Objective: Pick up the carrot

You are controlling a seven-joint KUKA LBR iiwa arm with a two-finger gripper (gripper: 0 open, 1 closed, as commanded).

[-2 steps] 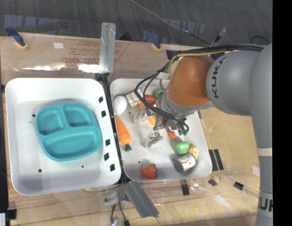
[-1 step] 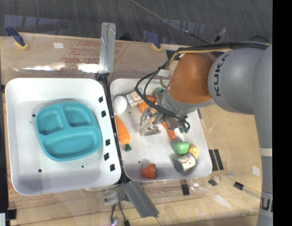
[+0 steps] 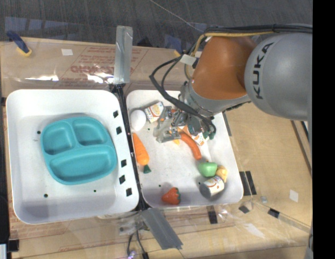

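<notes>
The carrot [image 3: 140, 151] lies against the left wall of the right bin [image 3: 232, 169], its green stem end toward the near side, untouched and well placed for a grasp from above. The gripper [image 3: 170, 129] hangs over the bin's far middle among other toy food, right of the carrot; whether it is open or closed cannot be told. The left bin [image 3: 21, 144] holds a teal divided plate [image 3: 78, 150].

Two white bins were seen side by side. In the left bin [image 3: 21, 144] a teal tray [image 3: 78, 149] was laid. In the right bin [image 3: 232, 171] a carrot [image 3: 140, 151] lay by the left wall, w/ an egg [image 3: 138, 119] above it. The gripper [image 3: 170, 129] was held low over the bin's middle, beside an orange chili [image 3: 191, 145]. A strawberry [image 3: 171, 196], green pepper [image 3: 208, 169] & small can [image 3: 212, 187] were seen nr the front.
</notes>
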